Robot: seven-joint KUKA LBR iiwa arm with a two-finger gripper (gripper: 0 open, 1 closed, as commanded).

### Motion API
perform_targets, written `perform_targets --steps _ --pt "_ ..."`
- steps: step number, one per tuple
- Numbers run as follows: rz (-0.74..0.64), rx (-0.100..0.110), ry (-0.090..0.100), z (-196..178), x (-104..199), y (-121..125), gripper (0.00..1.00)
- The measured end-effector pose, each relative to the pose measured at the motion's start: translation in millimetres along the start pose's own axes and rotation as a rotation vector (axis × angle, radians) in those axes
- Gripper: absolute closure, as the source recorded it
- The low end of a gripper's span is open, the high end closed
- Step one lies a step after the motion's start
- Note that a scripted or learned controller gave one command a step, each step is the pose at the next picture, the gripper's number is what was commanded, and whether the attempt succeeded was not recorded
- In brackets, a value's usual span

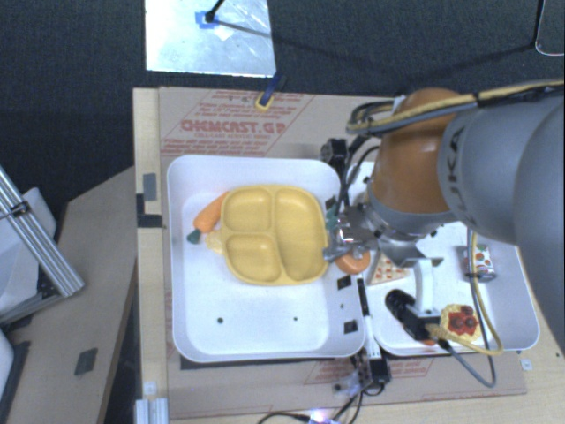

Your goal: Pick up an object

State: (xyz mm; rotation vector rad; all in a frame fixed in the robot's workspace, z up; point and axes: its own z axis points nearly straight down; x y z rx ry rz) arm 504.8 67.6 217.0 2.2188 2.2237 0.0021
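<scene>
Camera view: the arm [494,175] comes in from the right and hangs over the right bin [516,312], with the gripper [337,239] low at the wall the two bins share. Cannot tell how far open it is, since the wrist hides the tip. Nothing visibly held.

Likely target is the yellow divided plate [265,232], lying flat in the upper half of the left bin [256,329]. Its right rim is touching or just beside the gripper, and the rest of the plate spreads away to the left. Its long axis runs roughly left-right, slightly tilted. A rim grab looks like the only option because the plate is wide and flat.

Second candidate is a small orange piece [355,262] in the right bin, just beside the gripper on its lower right, partly under the wrist.

A carrot [208,212] sits at the plate's upper-left edge, well apart from the gripper, with its long axis on a diagonal.

Also in the right bin are a flat pizza-like piece [386,274] near the orange piece and a red-topped toy [459,321] further right.

Judgement: the plate rim is nearest, and the risk is the rim slipping out.
</scene>
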Motion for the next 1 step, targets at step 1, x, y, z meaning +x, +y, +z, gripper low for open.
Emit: perform_targets --steps 1 --pt "-0.003 -0.001 0.000 -16.9 2.6 -1.9 1.00"
